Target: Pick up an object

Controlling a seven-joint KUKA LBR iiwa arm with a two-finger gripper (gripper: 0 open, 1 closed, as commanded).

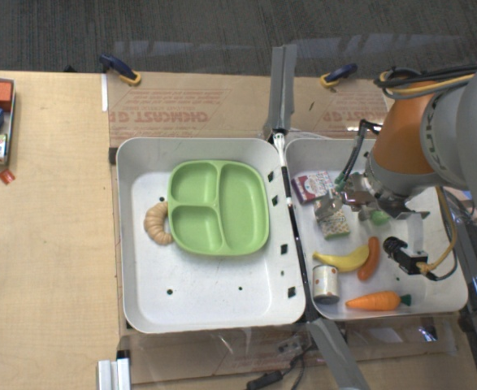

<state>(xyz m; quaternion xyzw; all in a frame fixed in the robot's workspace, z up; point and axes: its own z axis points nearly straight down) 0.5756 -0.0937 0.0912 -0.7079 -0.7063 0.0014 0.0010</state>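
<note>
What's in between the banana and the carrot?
In the camera view, a small can lies on its side partly between the banana and the carrot; otherwise bare white bin floor.

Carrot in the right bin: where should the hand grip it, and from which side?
Probably mid-body on the carrot, from above, fingers closing across its width. It lies flat, lengthwise along the near wall, tapering left, with its green top at the right end.

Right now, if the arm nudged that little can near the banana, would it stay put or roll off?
The small can seems to lie on its side in the right bin, so it would probably roll if pushed across its length. The banana close above it may stop it that way. Its smooth, rounded wall looks slippery for a pinch grip.
</note>
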